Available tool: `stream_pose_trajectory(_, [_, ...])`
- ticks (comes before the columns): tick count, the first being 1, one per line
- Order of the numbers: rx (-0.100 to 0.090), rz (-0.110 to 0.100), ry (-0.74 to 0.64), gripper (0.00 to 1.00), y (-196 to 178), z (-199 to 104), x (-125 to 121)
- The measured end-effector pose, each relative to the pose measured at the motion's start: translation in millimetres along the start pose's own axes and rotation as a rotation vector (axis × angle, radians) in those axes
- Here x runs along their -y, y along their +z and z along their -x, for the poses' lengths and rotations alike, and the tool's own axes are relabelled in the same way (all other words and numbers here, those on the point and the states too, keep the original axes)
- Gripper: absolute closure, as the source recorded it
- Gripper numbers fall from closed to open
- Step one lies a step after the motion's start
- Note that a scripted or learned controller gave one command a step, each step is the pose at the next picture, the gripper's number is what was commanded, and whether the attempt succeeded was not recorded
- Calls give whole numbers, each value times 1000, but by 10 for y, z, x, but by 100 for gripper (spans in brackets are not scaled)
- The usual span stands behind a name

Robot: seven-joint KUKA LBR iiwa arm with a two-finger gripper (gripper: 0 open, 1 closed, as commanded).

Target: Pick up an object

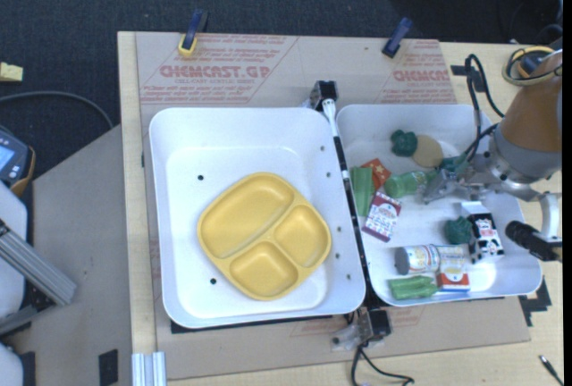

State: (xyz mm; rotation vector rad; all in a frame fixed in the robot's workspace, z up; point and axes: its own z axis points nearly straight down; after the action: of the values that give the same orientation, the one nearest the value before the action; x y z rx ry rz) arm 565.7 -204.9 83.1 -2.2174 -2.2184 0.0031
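Gripper (444, 188) low in right bin (527, 281) near its middle, (finger state unclear), yellow divided plate (264, 235) centred in left bin (179, 197).

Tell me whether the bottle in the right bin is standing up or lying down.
Lying down. The bottle rests on its side on the floor of the right bin, its grey cap pointing toward the left bin and its label facing up.
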Motion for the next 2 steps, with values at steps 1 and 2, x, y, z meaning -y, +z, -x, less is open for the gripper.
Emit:
stream_pose_trajectory(1, [2,5,0,100,-124,7,-11])
stream_pose_trajectory(2, [6,13,1,100,-625,106,-57])
